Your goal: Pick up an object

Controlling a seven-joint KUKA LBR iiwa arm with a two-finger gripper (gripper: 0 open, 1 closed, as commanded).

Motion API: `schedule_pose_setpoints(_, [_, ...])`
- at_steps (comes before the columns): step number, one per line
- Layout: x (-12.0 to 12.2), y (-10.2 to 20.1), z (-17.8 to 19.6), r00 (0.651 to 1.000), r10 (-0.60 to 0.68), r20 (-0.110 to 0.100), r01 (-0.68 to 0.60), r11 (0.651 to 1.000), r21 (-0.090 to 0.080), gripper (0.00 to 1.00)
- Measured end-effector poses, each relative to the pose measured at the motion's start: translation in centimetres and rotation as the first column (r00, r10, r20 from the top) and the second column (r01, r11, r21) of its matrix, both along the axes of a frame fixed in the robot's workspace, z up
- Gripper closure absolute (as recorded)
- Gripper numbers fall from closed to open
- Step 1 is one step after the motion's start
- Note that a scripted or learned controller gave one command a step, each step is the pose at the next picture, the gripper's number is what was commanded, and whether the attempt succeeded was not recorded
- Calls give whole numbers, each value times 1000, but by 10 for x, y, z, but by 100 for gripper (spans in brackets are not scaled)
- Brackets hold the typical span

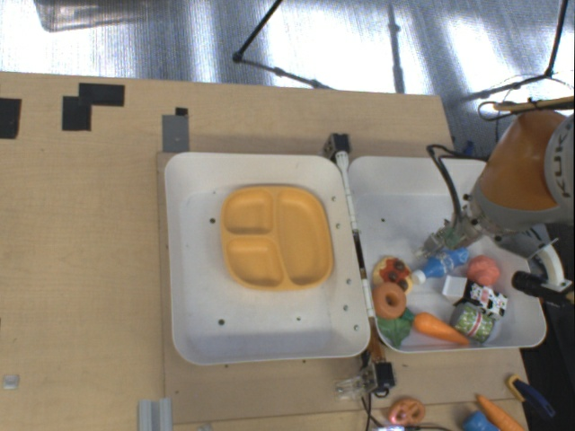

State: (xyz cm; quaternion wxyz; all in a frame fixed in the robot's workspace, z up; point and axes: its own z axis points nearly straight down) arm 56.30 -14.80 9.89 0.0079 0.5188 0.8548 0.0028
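The left bin (193,330) sits at the counter's (81,268) centre and carries a yellow divided plate (273,238), lying flat with its three compartments facing up. A seam with a black clip (339,143) at twelve o'clock parts it from the right bin (386,191), which touches it edge to edge.

The right bin's objects crowd toward its five o'clock corner. A toy donut (390,300) with brown icing lies near the seam, a red and yellow piece (393,269) just beside it at twelve o'clock. A green leaf-shaped toy (393,329) sits at the donut's six o'clock, touching an orange toy carrot (439,328) that points toward four o'clock. A blue bottle-like item (440,267) lies at the carrot's twelve o'clock. A pink ball (483,269) rests at three o'clock of that, above a black-and-white cow-patterned box (488,298) and a green can (474,322).

The arm (526,173) reaches in from three o'clock. Its pincer (446,239) hangs low just above the blue item; whether its tips stand apart or together I cannot tell.
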Motion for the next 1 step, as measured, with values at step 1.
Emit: schedule_pose_setpoints(1, [-69,48,64,999,-45,-12,45,999,4,100])
